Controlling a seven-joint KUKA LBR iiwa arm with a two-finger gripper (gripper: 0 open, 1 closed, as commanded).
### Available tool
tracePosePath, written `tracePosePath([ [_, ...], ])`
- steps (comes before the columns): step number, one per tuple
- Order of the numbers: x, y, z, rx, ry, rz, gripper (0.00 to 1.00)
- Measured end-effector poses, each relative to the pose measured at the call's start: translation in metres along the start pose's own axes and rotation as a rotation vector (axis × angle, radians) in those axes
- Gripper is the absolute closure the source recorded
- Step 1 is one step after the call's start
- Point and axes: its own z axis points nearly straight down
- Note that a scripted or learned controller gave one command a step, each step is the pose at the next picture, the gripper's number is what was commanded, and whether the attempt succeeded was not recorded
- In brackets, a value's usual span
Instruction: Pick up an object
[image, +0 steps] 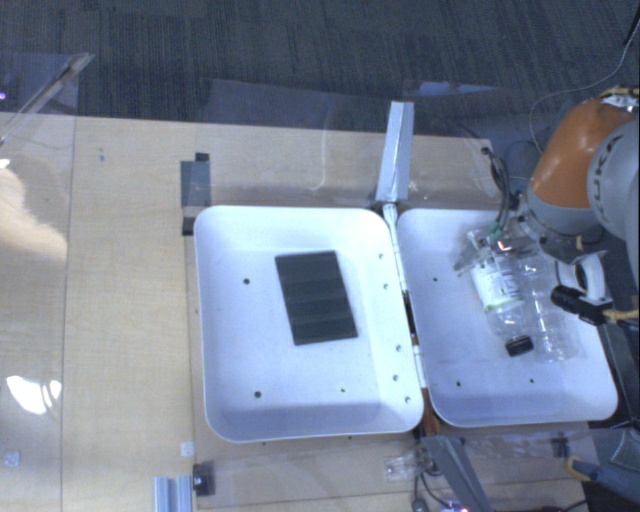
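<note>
A clear plastic bottle (497, 283) with a white label is seen lying on its side on the floor of the right bin (450, 370), in that bin's upper middle part. Just beside it, toward the bin's right wall, a second transparent item (548, 325), possibly another bottle or a piece of crumpled clear plastic, is noted; its outline cannot be made out with confidence. A small dark piece (518, 346) rests on the bin floor near the lower end of the clear items. In the left bin (230, 400), well apart from these, a flat dark rectangular block (315, 297) lies near the centre. The gripper (515, 240) is placed at the upper end of the labelled bottle, under the orange band (563, 150) of the arm, with a small red glow showing there. Whether it is released or clenched cannot be told, and no object is seen to be grasped or lifted. The task is judged to be at the approach or contact stage: every object rests on a bin floor, and the grasp and the lift remain to be done.
</note>
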Motion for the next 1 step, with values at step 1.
tracePosePath([
  [1, 0.0374, 0.0161, -0.0793, 0.006, 0.0, -0.161, 1.0],
])
